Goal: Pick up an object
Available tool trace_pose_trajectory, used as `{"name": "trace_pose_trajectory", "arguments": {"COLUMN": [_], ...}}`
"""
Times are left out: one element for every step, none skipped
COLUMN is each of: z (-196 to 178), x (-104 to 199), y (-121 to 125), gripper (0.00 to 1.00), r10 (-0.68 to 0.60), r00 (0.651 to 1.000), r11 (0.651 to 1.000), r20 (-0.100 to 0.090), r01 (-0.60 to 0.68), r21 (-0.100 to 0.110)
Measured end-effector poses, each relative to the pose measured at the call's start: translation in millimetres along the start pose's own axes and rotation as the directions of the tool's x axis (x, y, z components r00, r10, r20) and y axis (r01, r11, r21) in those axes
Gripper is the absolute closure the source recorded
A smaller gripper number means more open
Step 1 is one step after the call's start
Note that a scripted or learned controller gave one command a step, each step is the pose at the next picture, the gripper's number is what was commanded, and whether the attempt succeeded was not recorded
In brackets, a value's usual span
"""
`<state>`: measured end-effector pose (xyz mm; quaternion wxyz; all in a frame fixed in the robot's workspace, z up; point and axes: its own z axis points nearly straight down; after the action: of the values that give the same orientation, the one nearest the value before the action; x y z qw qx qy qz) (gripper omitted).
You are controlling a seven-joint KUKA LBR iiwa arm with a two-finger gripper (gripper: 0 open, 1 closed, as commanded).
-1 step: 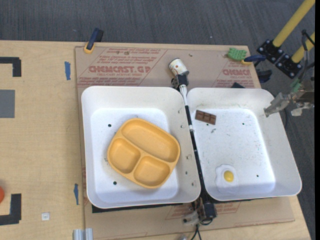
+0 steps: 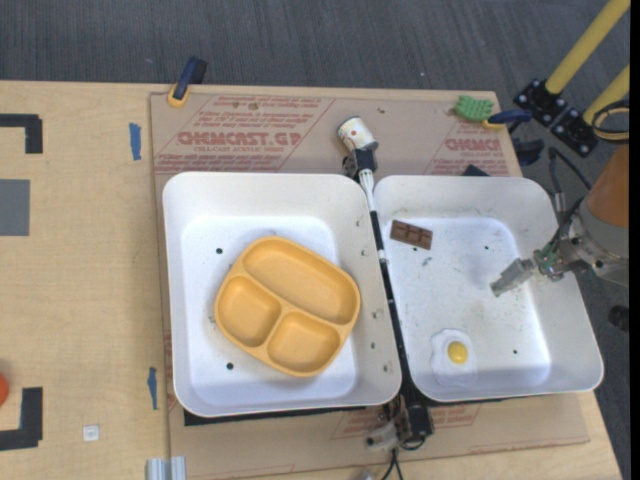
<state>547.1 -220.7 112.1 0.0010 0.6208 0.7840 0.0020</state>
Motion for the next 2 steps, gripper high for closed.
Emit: {"name": "trace_pose_trajectory", "arguments": {"z": [27,27], "x": [-9,-25], "y": [23,99], "gripper": [0.0,0.0], "r10": [-0.606,-0.702], "r00": [0.796,0.712], "r11": [0.796,0.712], "r20": [0.003,-0.015], "r01": [0.606,0.702], "r21": [0.002,0.006]}}
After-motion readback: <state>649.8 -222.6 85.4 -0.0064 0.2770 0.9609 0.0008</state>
